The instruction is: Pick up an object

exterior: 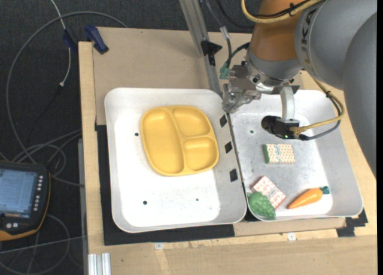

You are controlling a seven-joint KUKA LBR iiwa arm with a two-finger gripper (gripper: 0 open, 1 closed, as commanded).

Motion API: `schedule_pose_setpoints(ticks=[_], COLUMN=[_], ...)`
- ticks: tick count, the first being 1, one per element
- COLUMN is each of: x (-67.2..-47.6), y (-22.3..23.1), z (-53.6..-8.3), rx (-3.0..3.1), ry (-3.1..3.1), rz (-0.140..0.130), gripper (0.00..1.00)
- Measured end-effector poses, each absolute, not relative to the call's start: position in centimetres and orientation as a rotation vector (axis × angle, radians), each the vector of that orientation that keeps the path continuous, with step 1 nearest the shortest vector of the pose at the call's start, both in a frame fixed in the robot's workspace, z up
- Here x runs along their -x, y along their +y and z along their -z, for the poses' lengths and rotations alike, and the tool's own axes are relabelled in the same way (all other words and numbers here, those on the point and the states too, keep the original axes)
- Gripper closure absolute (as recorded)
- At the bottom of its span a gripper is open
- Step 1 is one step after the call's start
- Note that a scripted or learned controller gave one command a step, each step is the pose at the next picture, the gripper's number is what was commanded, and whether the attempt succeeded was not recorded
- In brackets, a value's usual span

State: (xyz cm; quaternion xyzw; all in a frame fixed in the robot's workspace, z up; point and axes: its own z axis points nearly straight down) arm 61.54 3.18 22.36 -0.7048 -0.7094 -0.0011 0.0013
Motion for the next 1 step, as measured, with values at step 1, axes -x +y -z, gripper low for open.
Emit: schedule_pose_setpoints(ticks=[1], x=[-59.36], y=[8.0], z=[-21.95], rx=[2.211], ry=[-2.224], rz=[-0.002], gripper=[1.0])
